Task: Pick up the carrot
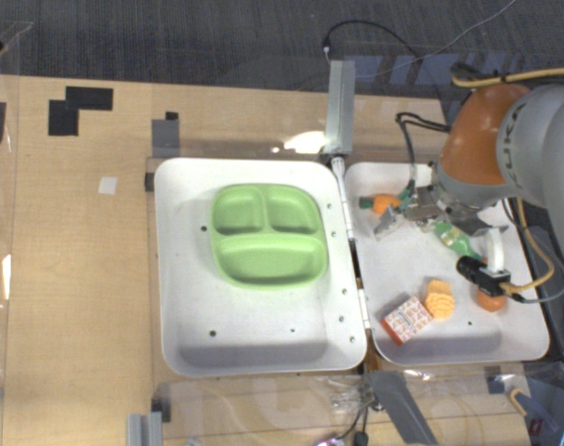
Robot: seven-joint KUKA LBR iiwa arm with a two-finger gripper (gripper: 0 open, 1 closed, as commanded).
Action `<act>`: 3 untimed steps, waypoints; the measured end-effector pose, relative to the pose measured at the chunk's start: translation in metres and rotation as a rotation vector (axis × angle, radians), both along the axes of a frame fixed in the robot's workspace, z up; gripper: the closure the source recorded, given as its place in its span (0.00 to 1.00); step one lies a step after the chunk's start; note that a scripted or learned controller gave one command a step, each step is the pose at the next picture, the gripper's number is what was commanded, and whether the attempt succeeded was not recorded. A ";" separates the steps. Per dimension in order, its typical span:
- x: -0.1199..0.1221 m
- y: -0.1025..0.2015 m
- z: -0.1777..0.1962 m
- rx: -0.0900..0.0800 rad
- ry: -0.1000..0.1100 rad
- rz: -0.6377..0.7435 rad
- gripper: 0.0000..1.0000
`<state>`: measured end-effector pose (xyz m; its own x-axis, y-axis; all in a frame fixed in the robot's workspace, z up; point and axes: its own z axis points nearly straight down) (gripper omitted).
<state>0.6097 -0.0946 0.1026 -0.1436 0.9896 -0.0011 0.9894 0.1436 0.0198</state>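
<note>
The carrot [385, 203] is a small orange piece lying in the far left corner of the right bin [467, 347], close to the divider between the bins. My gripper [389, 216] is low over that corner, reaching in from the right, and its tip sits right at the carrot, partly covering it. The wrist and its cables hide the carrot's right end, and I cannot tell whether the gripper touches the carrot.
The right bin also holds a green item [454, 241] under the wrist, an orange waffle-like piece [439, 298], a red and white box [407, 321] and an orange round thing [491, 299]. A green divided plate [268, 233] lies in the left bin [184, 342].
</note>
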 end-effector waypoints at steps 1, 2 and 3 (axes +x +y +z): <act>0.057 -0.006 -0.015 -0.002 0.034 0.036 0.00; 0.061 -0.019 0.084 0.001 0.013 -0.347 0.00; 0.061 -0.020 -0.015 0.000 0.012 -0.217 0.00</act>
